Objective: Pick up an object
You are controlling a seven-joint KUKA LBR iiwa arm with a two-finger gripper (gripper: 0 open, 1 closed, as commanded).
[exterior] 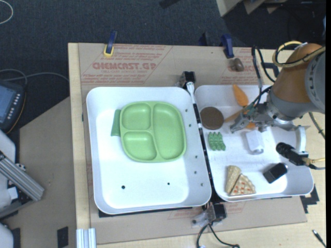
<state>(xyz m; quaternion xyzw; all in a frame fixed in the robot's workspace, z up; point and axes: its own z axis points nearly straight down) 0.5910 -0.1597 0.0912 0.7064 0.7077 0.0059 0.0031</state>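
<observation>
Dark blue carpet floor (77,9); brown cardboard-topped bench (150,61).

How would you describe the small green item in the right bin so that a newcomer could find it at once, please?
Start at the right bin and go to its left wall, beside the divider. Just below the brown disc lies the green item, a small ridged cluster. It is the one green thing in that bin; the pizza slice sits further down.

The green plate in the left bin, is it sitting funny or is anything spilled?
Nothing is spilled. The green plate lies flat but turned a little askew to the left bin's walls, with a darker green piece poking out from under its left edge. The toy food in the right bin lies scattered, not damaged.
</observation>
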